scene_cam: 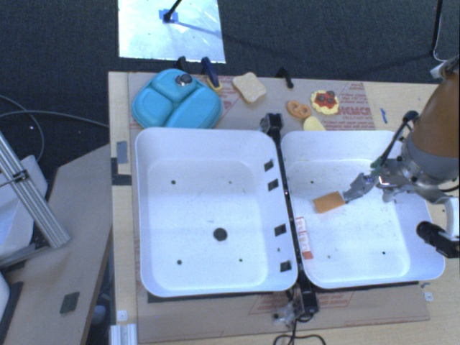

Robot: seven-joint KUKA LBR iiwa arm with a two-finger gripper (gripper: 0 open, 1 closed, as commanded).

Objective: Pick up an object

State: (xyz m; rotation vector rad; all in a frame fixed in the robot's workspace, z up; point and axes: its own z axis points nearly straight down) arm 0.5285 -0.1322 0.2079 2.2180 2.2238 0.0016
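Observation:
A small orange block [328, 203] lies flat on the floor of the right bin [359, 264], near its left middle. My gripper [357, 187] reaches in from the right and hangs low, just right of and slightly above the block's upper right corner. It looks close to touching the block, but nothing shows as held. A small dark round piece [220, 233] sits on the floor of the left bin [165, 192].
Behind the bins on the bench lie a blue divided dish [176, 100], a toy bread slice [249, 87], a pretzel [297, 108], a round red-topped piece [325, 101] and a yellow piece [313, 124]. A black divider [282, 192] runs between the bins.

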